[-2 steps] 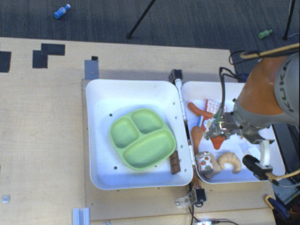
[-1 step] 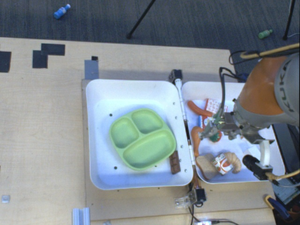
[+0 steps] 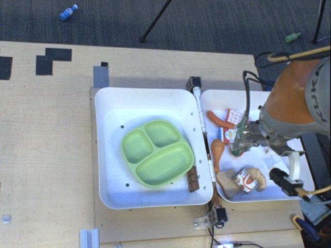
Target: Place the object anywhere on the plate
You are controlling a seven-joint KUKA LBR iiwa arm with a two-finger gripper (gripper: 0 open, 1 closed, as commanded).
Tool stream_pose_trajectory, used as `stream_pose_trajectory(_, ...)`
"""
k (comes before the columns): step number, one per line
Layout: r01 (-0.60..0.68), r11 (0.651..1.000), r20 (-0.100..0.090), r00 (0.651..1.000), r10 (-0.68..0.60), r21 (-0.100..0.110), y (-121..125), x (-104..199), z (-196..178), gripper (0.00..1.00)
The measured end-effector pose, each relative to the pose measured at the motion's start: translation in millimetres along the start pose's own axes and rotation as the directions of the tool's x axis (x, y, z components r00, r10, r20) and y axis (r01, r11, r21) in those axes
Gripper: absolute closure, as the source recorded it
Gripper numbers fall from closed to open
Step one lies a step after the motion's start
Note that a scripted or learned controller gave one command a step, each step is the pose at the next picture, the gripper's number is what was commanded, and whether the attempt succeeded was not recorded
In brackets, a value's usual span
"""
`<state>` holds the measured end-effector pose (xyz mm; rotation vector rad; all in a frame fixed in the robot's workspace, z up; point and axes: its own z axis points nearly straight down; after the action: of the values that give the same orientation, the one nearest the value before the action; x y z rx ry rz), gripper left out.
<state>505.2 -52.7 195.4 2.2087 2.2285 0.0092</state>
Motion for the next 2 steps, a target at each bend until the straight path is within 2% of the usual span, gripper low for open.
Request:
stream_pose_trajectory(1, -0.003, 1.000, 0.000, 1.000, 0.003, 0.005, 30.4, 63.2, 11.4, 1.00)
stream_pose_trajectory(2, -0.005, 1.000, 0.002, 1.000, 0.005, 0.000, -16.3, -9.7, -150.2, 1.00)
